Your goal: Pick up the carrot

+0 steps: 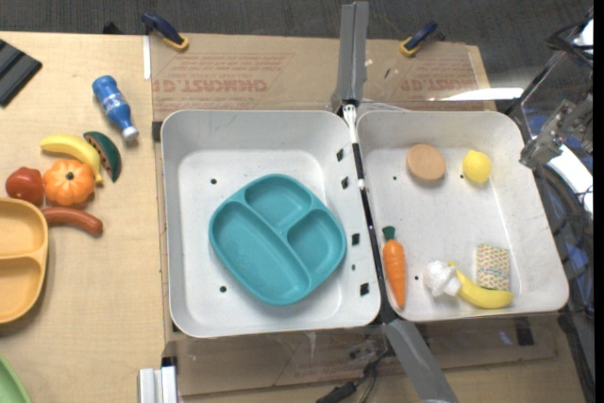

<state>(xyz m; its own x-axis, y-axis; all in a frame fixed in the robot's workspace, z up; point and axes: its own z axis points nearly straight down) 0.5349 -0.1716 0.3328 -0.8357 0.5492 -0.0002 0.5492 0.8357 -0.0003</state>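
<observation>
The carrot [394,270] is orange with a green top. It lies lengthwise against the left wall of the right bin [528,203], near the front, with its green end pointing to the back. My gripper [549,139] hangs at the view's right side, over the right bin's right rim, far from the carrot and well above it. Nothing is seen in the gripper.
The right bin also holds a tan round bun [426,162], a lemon [477,167], a white garlic bulb [438,277], a banana [483,293] and a cracker [493,265]. A teal divided plate [276,239] lies in the left bin [189,203]. Toy foods and a blue bottle [113,107] sit on the bench at left.
</observation>
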